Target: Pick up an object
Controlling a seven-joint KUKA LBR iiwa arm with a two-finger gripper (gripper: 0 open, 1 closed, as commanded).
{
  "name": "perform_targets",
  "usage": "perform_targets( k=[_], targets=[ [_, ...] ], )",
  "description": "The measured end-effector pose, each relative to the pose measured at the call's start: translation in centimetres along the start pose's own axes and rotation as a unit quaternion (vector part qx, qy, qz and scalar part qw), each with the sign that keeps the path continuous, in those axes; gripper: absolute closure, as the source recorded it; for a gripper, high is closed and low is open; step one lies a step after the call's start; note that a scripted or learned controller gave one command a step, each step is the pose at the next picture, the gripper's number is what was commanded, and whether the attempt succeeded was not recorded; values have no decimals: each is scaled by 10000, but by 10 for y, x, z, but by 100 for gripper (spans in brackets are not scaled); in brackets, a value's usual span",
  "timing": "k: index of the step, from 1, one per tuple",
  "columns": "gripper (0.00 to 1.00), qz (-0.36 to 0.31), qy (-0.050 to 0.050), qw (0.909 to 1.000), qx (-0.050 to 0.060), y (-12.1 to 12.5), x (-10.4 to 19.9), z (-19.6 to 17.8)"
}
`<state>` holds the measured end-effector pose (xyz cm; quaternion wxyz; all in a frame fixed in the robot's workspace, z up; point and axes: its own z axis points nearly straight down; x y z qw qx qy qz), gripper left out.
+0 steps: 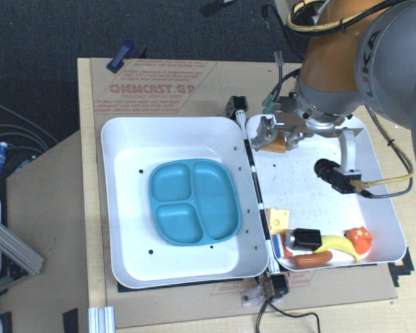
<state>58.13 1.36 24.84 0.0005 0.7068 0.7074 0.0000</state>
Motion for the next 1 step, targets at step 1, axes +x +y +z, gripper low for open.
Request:
perform_targets(
  k=[1],
  targets=[
    [100, -4, 8, 10000, 22, -31, 53, 6]
  ],
)
